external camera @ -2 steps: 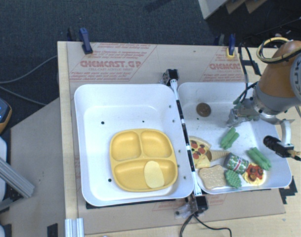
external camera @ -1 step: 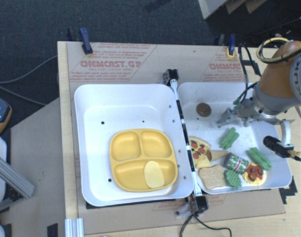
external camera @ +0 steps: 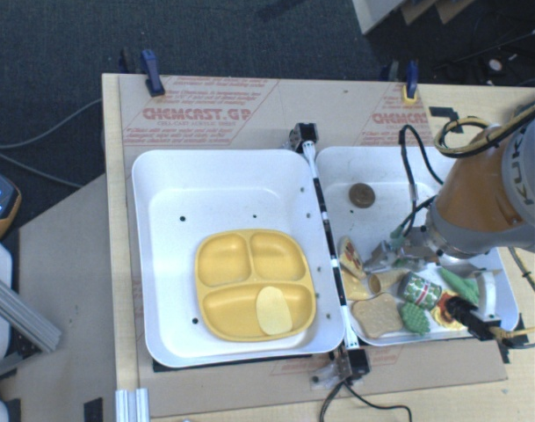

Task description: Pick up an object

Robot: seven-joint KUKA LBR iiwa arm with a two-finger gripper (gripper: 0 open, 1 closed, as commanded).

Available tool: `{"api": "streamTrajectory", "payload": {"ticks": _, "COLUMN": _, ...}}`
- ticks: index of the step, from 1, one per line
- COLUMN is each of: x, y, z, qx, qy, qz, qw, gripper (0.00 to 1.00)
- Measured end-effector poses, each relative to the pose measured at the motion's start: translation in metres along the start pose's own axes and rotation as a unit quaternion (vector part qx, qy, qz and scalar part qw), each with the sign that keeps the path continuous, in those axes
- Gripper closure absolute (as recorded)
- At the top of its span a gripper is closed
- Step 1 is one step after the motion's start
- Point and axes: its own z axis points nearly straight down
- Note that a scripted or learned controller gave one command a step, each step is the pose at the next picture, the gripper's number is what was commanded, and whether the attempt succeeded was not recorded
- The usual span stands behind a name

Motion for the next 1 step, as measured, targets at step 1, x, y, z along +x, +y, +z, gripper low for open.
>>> {"api": "streamTrajectory", "payload": {"ticks": 1, "x": -0.0269, "y": -0.0344, "z": -0.0009, "qx": -0.002, "qy": -0.002, "qz": 0.002, "qw": 1.0, "gripper": 0.0}}
